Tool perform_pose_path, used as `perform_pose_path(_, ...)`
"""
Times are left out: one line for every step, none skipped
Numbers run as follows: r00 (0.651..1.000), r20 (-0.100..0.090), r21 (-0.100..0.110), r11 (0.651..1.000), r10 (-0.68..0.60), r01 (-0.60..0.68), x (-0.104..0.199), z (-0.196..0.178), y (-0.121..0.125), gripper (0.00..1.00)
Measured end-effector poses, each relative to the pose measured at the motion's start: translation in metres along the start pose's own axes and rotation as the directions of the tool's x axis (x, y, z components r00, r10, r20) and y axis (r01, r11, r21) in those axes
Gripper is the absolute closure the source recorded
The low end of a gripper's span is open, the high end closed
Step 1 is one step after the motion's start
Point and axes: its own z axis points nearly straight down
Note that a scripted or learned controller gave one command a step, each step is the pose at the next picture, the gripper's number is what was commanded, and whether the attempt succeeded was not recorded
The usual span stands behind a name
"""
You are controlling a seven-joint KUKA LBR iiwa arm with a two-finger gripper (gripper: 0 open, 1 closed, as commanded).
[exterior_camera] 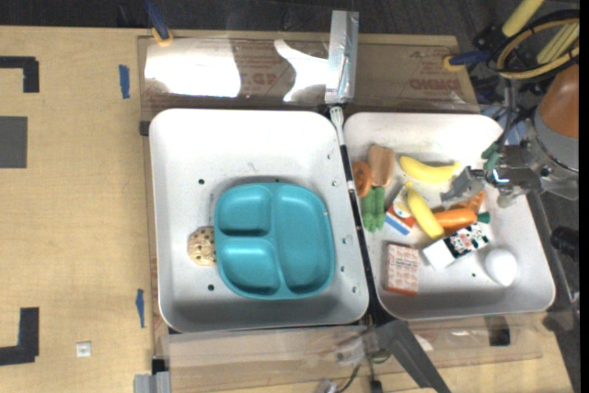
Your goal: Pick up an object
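The gripper point(504, 168) is hanging at the right edge of the right bin point(525, 290), beside the toy pile, and I cannot tell its state; two bananas point(426, 168), a carrot point(454, 218) and a white ball point(501, 266) are lying there; a teal tray point(273, 237) is sitting mid-frame in the left bin point(239, 143), a cookie point(202, 245) touching its left side.

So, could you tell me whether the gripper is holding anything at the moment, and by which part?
It cannot be told: the gripper sits at the right bin's right edge, near the bananas.
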Motion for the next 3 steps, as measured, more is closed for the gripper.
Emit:
perform_pose_path(0.969,-0.001,0.002,0.969,-0.248,0.248,0.062,0.070,-0.019,0.00)
perform_pose_path(0.971,0.006,-0.010,0.971,-0.240,0.240,0.002,0.165,0.042,0.00)
perform_pose_path(0.971,0.007,-0.015,0.971,-0.239,0.239,0.003,0.154,0.043,1.00)
